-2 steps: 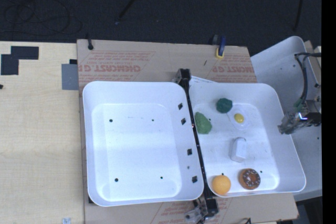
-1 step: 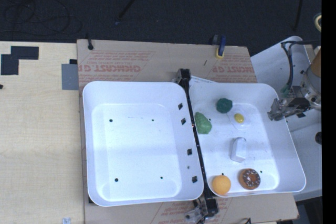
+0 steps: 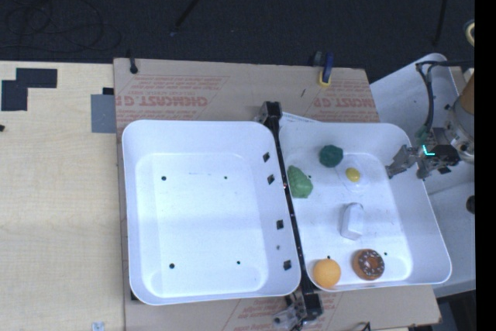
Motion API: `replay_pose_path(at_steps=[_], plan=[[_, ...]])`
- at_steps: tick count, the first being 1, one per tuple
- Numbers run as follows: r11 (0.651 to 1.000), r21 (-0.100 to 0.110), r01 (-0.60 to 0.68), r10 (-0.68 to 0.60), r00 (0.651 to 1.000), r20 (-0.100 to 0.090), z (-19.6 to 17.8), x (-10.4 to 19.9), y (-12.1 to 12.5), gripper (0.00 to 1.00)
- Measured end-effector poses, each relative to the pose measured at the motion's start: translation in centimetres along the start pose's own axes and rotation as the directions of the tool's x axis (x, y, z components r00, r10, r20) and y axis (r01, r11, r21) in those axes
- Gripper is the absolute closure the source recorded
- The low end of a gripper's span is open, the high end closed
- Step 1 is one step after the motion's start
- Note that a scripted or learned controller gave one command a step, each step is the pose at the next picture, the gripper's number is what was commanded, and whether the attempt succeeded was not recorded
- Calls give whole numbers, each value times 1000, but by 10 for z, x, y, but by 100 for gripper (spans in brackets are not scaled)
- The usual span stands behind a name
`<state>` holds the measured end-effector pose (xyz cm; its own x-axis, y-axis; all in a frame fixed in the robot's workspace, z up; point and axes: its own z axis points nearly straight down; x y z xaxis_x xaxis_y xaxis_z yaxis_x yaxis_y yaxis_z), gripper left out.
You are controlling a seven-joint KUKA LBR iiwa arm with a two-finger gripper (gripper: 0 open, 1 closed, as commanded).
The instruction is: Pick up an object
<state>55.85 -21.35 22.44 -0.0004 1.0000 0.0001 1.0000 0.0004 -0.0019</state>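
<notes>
The right bin (image 3: 422, 244) holds several objects: a dark green lump (image 3: 331, 156), a light green lump (image 3: 299, 183) against the divider, a small yellow piece (image 3: 353, 175), a whitish block (image 3: 352, 221), an orange ball (image 3: 327, 273) and a brown sprinkled donut (image 3: 369, 264). My gripper (image 3: 411, 165) hovers over the bin's right rim, to the right of the yellow piece. Its two grey fingers stand apart, open, with nothing between them.
The left bin (image 3: 139, 167) sits beside the right one, with a black divider strip (image 3: 283, 190) between them. Both rest on a cardboard sheet (image 3: 232, 89). A blue and yellow clamp (image 3: 325, 70) stands at the cardboard's far edge. Cables hang by the arm at the right.
</notes>
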Motion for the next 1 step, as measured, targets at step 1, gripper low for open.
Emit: replay_pose_path(at_steps=[1], plan=[[1000,0,0,0,1000,0,0,0,0,0]])
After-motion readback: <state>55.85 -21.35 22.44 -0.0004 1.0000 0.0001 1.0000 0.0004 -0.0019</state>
